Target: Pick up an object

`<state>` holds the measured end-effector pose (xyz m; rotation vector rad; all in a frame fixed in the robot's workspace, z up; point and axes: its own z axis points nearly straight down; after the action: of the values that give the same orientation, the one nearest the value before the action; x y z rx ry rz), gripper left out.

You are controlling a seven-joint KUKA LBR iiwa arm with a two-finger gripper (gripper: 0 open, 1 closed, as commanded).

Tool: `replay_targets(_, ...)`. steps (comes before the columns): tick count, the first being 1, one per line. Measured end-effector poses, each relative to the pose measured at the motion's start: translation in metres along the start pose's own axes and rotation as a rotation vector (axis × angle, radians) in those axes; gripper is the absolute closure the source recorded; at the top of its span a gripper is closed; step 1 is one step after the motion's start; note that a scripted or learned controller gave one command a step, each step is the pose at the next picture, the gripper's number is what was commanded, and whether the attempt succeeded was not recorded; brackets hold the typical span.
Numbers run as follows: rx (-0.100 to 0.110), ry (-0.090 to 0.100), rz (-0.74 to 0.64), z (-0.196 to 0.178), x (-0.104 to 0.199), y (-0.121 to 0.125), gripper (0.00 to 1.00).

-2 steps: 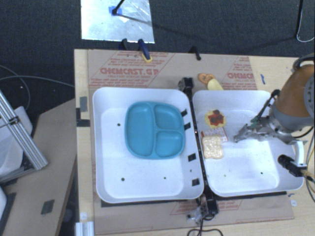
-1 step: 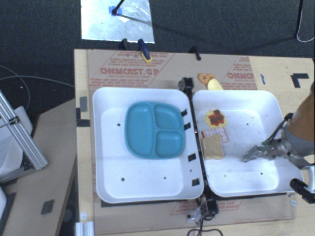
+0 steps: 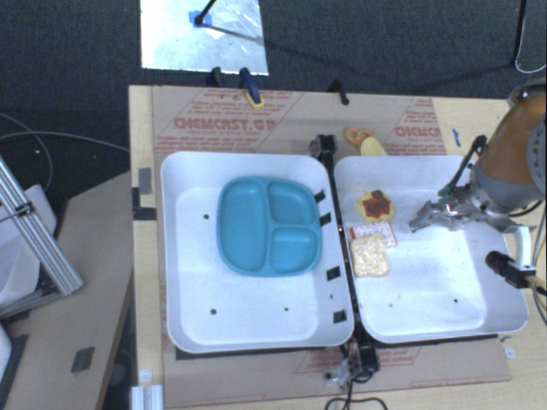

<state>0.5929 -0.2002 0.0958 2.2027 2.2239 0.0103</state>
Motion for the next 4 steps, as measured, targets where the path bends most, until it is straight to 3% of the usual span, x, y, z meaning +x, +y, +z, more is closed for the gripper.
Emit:
replay_targets(1,-0.002,-0.003,0.010,0.005,-0.007,-0.080,0.00)
replay_targets(2,-0.006,-0.006,0.004,0.005,0.058,-0.102,0.00)
replay_targets(3,-0.010,-0.007,0.007,-0.006,0.055,-0.099,1.00)
replay_targets(4,0.003,0.007,-0.005,-0.095,0.153,-0.101,1.00)
